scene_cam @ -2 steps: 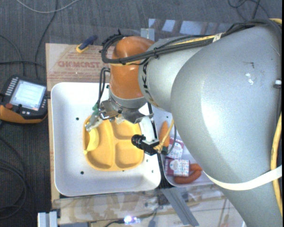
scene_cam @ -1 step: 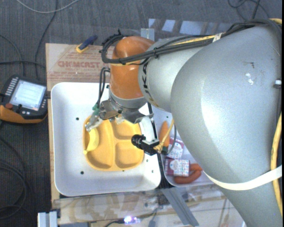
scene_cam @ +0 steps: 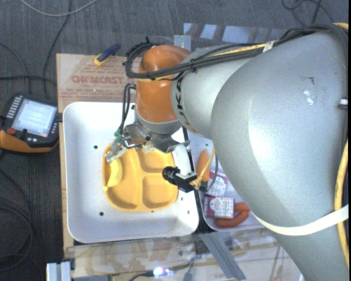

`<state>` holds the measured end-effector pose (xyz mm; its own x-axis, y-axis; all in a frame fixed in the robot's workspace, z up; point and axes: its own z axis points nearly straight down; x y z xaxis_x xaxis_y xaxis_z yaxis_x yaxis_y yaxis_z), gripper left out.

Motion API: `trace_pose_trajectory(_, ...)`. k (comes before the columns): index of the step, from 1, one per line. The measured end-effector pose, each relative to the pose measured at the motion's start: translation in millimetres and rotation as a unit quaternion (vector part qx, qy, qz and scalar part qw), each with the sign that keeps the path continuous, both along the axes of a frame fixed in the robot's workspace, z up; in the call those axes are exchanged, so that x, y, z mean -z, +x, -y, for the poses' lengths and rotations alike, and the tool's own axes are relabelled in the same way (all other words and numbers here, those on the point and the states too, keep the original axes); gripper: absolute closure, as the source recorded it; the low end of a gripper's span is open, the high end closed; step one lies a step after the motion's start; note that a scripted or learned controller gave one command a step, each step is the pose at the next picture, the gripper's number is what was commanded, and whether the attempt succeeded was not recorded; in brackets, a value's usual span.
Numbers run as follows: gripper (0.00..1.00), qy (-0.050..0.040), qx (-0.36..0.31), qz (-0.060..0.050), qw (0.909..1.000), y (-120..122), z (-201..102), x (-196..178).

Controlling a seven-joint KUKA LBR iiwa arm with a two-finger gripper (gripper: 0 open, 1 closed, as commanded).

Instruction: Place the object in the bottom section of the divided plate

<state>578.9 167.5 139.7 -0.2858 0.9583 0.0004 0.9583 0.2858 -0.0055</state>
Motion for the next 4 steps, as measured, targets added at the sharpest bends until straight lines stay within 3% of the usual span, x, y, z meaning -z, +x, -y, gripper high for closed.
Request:
trace_pose_trajectory(3,0.00,0.0000,0.000,0.000,1.0000,0,0,0)
trace_pose_trajectory(4,0.00,-0.0012,-0.085,0.002,0.9964,13,-10,22)
